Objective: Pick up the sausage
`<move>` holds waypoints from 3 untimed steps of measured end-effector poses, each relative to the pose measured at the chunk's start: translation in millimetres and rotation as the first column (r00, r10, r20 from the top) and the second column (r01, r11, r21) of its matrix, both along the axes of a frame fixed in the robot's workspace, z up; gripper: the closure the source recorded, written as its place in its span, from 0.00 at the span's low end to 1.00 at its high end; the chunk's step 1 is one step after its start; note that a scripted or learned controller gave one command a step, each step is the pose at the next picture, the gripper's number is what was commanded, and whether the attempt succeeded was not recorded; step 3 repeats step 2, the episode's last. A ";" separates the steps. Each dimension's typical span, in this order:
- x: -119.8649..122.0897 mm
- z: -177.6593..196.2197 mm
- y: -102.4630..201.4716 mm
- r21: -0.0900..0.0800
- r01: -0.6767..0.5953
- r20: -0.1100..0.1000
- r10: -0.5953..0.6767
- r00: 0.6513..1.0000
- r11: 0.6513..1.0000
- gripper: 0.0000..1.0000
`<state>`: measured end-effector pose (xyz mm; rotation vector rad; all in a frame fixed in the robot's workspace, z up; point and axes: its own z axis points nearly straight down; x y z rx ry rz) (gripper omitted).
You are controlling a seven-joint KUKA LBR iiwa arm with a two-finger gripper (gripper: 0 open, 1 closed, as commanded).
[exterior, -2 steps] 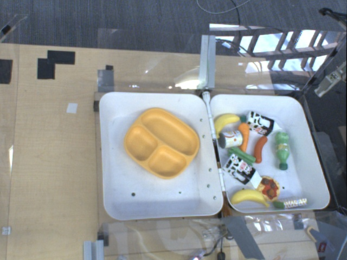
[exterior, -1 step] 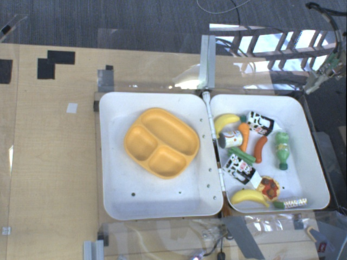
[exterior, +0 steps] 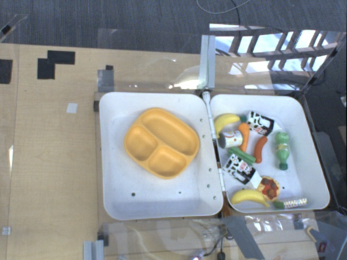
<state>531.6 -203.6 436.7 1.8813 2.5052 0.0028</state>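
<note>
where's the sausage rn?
The reddish-orange sausage lies in the right white bin, near its middle, between the orange carrot on its left and the green bottle on its right.

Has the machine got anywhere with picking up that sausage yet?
Nothing looks done so far. The sausage lies in the right bin, between the carrot and the green bottle. Nothing is in hand; reaching in, gripping and lifting it are all left.

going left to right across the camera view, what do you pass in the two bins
yellow plate → can → carrot → sausage → green bottle
</note>
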 end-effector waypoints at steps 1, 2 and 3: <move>-14.2 -185.3 -2.2 0.002 -0.185 -0.005 0.185 0.983 0.983 1.00; 38.8 -206.3 43.2 0.003 -0.200 -0.005 0.200 0.980 0.980 1.00; 38.8 -206.3 43.2 0.003 -0.200 -0.005 0.200 0.980 0.980 1.00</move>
